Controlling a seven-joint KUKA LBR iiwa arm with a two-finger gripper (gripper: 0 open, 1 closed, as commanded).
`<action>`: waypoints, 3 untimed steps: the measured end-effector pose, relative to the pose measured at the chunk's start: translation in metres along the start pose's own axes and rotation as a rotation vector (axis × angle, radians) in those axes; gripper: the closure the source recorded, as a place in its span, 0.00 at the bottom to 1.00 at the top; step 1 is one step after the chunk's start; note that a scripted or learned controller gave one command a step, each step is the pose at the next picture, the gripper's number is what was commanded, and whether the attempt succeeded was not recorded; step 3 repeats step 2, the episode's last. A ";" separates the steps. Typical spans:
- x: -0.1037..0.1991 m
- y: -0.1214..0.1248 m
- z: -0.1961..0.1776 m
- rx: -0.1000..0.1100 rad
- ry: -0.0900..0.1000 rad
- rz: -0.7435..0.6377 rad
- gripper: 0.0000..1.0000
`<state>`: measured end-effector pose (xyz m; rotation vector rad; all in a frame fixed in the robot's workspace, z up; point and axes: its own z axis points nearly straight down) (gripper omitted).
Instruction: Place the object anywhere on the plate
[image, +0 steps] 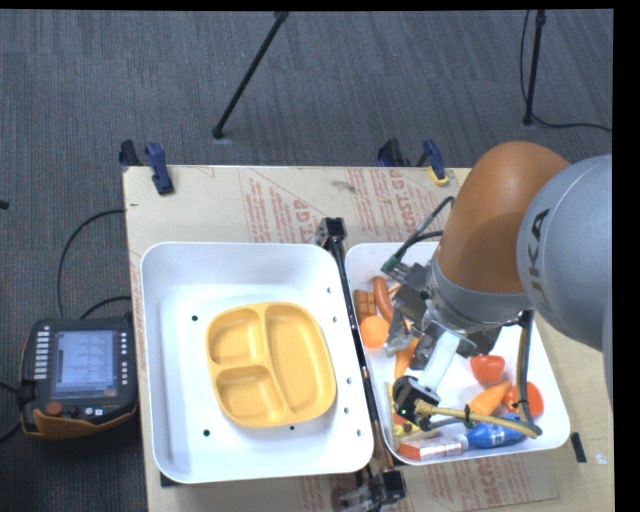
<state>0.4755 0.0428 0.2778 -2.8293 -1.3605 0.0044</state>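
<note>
Pieces of toy food lie crowded in the right bin (555, 420): a sausage (382, 297) by its left wall, an orange round piece (373, 331) just beside that, a red piece (488, 369) toward the middle and a blue item (492, 436) along the near wall. I cannot tell which one is the task's object. The gripper (403, 340) hangs low over the bin's left part, near the orange round piece. The arm (520, 240) hides it, so I cannot tell whether it is open, shut or gripping anything. The yellow plate (270, 362) lies in the left bin (165, 300), well apart from the gripper.
</note>
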 end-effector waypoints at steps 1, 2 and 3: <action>0.055 -0.005 0.051 0.002 -0.002 -0.056 1.00; 0.055 -0.005 0.051 0.001 -0.001 -0.057 0.00; 0.055 -0.005 0.051 0.001 -0.001 -0.057 0.00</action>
